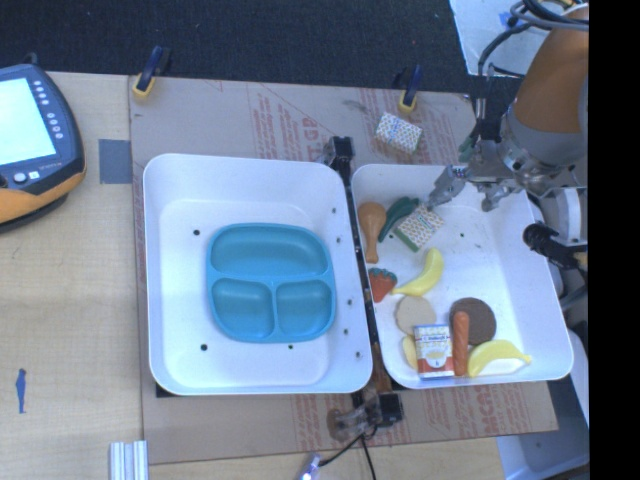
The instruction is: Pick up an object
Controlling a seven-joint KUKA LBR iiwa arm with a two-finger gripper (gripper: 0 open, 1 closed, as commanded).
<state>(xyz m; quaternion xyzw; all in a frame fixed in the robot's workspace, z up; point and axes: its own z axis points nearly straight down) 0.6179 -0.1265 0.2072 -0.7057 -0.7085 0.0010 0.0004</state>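
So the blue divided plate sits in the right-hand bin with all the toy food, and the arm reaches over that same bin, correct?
Not quite. In the camera view the blue divided plate lies in the left bin, by itself. The toy food is in the right bin, and the gripper does reach over that bin.

A light wooden bench top (60, 298) fills the lower part of the scene, with a brown printed cardboard sheet (290, 118) laid over it. Two blue and yellow spring clamps (148, 73) pin the sheet's far edge. Beyond lies dark carpeted floor (250, 13). A grey and orange handheld control pendant with a lit screen (30, 138) rests at left. What may be grey tape (115, 160) marks the wood.
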